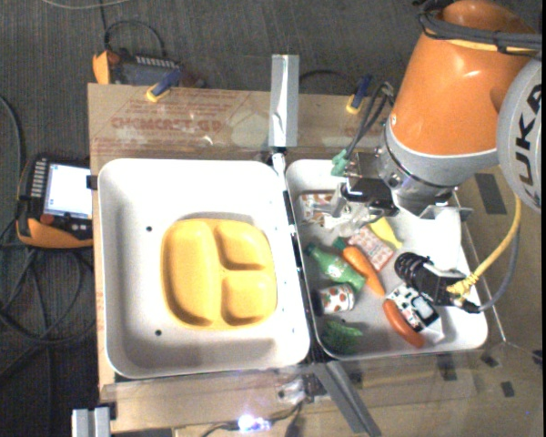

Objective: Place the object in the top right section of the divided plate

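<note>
- We see a dark grey carpeted floor [36, 80] around a brown board worktop [164, 121] that carries two shallow white plastic bins side by side.
- In the left white bin [127, 189] lies a yellow divided plate [220, 273] with three sections; its top right section sits toward 1 o'clock of the plate's middle.
- The right white bin [469, 330] holds a heap of small toys: an orange plastic carrot [362, 267], a green bottle-shaped toy [332, 266] just beside it at 9 o'clock, a dark green leafy piece [342, 335] near 6 o'clock, and a red sausage-like toy [404, 324] toward 5 o'clock.
- The grey and orange arm [464, 71] comes in from 2 o'clock, and its hand [359, 209] is low over the upper part of the right bin, above the toys.
- We cannot tell how the hand is set, nor whether anything is in it.
</note>
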Controlling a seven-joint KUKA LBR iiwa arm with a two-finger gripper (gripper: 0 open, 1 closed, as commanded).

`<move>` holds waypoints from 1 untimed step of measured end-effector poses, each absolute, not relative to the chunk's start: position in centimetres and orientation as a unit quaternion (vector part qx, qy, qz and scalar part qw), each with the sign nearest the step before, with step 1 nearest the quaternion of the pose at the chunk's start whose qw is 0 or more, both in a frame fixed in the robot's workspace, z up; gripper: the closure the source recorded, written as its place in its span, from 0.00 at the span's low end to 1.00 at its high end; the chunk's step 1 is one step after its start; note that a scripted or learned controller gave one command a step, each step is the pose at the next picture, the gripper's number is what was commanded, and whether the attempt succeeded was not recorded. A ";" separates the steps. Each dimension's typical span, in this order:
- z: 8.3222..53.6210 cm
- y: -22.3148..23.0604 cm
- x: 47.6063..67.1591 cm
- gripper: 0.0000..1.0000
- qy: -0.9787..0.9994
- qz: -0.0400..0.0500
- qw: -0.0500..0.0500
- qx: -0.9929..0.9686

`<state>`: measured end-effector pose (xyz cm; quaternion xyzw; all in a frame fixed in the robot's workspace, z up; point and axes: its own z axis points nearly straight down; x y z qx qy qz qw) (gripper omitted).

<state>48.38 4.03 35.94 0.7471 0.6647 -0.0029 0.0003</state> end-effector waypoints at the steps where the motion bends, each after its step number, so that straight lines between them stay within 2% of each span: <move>1: 30.7 16.8 48.2 1.00 0.731 -0.003 -0.001 0.682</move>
